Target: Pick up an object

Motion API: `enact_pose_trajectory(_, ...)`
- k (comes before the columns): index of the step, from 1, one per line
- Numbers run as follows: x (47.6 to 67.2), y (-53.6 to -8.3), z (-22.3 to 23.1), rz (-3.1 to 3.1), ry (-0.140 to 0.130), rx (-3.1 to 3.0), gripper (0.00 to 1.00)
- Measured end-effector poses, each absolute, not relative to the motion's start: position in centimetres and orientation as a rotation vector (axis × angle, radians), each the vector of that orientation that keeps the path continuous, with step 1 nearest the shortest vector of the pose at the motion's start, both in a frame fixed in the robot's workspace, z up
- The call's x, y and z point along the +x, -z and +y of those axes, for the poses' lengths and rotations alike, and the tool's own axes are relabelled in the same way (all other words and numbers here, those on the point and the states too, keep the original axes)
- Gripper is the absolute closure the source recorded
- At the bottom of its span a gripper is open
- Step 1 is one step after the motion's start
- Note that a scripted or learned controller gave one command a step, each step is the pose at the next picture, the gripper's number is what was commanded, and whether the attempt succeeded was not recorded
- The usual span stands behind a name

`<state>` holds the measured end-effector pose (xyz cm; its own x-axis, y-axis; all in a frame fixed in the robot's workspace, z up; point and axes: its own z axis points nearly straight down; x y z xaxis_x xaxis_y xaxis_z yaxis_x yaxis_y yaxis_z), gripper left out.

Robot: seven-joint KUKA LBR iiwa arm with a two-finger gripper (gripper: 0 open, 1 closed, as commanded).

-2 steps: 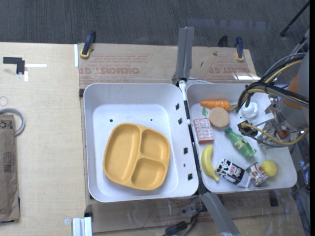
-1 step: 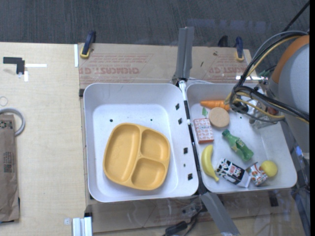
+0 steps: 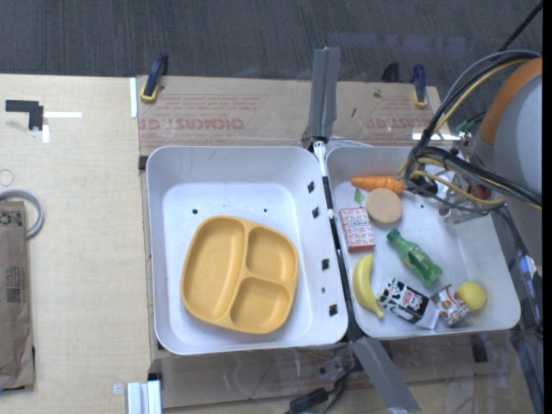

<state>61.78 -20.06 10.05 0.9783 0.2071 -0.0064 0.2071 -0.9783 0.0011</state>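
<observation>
A: What's in the two bins?

B: The left bin (image 3: pixel 164 231) has one yellow plate (image 3: pixel 240 274) with three compartments, lying toward its front. The right bin (image 3: pixel 496 257) has eight things: one carrot (image 3: pixel 376 182), one tan disc (image 3: pixel 384 206), one red box (image 3: pixel 355 228), one green bottle (image 3: pixel 415 258), one banana (image 3: pixel 366 285), one black-and-white carton (image 3: pixel 404 301), one small pouch (image 3: pixel 450 307) and one lemon (image 3: pixel 472 296).

A: Any room?

B: The carrot lies near the back wall, touching the disc. The banana runs along the left wall. Carton, pouch and lemon crowd the front edge. The bin's right middle is bare.

A: And the gripper?

B: The gripper (image 3: pixel 453 198) sits amid cables over the right bin's back right part, just right of the carrot. I cannot tell how far it is open or whether it grips anything.
</observation>
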Motion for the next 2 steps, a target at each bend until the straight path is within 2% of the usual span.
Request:
enact_pose_trajectory(1, 54.8, -9.1, -20.4, 0.386, 0.006, 3.119, 1.0)
enact_pose_trajectory(2, 58.5, -9.1, -19.9, 0.319, 0.005, 3.126, 1.0)
